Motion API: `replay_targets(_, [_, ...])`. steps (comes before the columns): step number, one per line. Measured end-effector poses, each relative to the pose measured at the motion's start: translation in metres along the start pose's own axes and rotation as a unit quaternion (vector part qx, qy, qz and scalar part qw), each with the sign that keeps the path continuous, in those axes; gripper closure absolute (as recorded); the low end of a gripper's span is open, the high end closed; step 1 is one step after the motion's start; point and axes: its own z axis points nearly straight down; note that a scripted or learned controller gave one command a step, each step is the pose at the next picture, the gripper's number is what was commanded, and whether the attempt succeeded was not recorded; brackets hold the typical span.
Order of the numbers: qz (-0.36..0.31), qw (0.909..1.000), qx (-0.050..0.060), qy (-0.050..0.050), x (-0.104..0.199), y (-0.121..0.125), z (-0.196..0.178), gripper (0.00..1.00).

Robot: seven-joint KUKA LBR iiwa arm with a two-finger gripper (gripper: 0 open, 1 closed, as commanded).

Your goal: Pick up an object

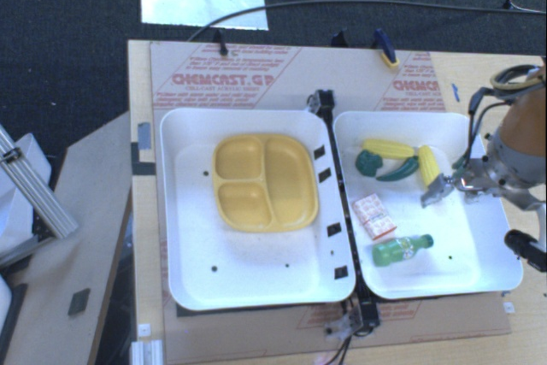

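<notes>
The right bin [487, 269] holds a yellow banana-like piece [386, 150], a second yellow piece [429, 166], a dark green pepper shape [382, 166], a small red-and-white box [373, 215] and a green bottle [401, 250] lying on its side. My gripper [438, 191] reaches in from the right, low over the bin floor. It hovers just below the second yellow piece and right of the box. I see nothing between its fingers.
The left bin [188, 269] holds a yellow three-compartment plate [261, 182]. A black divider strip [336, 192] runs between the bins. Clamps and cables sit at the bench's back edge [386, 47]. A metal rail [34, 192] lies at the far left.
</notes>
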Motion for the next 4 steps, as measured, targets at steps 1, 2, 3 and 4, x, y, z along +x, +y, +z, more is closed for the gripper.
replay_targets(1, [0.000, 1.0000, 0.000, 0.000, 0.002, -0.002, 0.042, 0.00])
replay_targets(2, [0.001, 1.0000, -0.001, 0.000, 0.002, -0.002, 0.080, 0.00])
replay_targets(3, [0.000, 1.0000, -0.002, -0.001, 0.002, 0.000, 0.067, 1.00])
replay_targets(4, [0.001, 1.0000, -0.003, -0.001, 0.002, -0.009, 0.014, 1.00])
